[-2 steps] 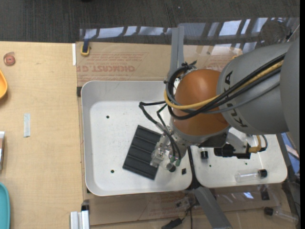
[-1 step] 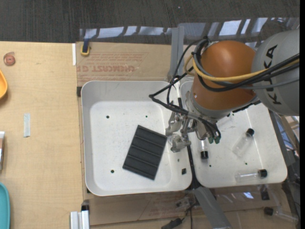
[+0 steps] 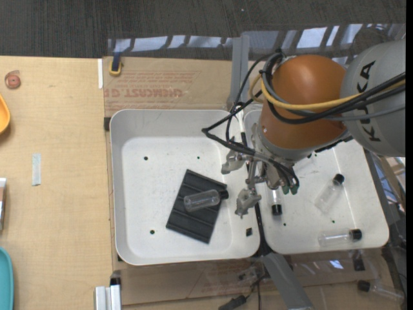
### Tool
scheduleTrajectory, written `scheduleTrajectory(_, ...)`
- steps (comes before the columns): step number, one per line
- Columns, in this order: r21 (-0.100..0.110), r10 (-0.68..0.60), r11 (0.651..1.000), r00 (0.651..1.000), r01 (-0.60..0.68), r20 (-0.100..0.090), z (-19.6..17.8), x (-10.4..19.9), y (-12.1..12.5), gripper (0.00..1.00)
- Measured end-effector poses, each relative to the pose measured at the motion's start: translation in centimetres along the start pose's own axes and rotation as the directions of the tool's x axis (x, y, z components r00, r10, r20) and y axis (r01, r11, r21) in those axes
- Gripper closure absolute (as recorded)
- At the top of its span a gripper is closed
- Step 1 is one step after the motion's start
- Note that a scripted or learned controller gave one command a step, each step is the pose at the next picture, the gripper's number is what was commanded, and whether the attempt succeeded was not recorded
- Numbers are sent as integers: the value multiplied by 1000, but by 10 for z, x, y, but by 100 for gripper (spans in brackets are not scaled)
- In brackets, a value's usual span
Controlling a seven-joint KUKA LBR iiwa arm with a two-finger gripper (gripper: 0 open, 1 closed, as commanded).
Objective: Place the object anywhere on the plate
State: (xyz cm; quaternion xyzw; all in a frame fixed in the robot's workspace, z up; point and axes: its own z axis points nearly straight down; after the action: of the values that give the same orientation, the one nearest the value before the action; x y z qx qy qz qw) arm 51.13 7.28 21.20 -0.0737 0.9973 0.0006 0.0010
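Observation:
A black ribbed plate (image 3: 191,213) lies tilted in the left bin (image 3: 118,173), right of its middle. A clear vial (image 3: 202,200) rests on its side on the plate's upper right part. My gripper (image 3: 236,185) hangs just right of the plate, over the divider between the bins. Its two grey fingers (image 3: 244,203) stand apart with nothing between them, so it is open. The vial is clear of the fingers. The arm's orange wrist band (image 3: 303,102) covers the right bin's upper left part.
The right bin (image 3: 382,228) holds a black-capped clear vial (image 3: 327,196), another (image 3: 339,237) near its front, and a small one (image 3: 276,206) beside the gripper. A small black piece (image 3: 248,232) lies in the left bin's front right corner. Cables (image 3: 222,134) loop off the wrist.

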Motion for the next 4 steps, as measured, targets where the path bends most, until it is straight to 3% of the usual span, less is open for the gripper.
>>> scheduleTrajectory(1,1,167,986,986,-167,-2,61,-54,92,0)
scheduleTrajectory(2,2,458,889,889,-458,0,114,-113,140,0)
scheduleTrajectory(3,1,460,888,888,-460,2,104,-114,139,100)
scheduleTrajectory(4,2,436,900,900,-436,0,13,-95,143,100)
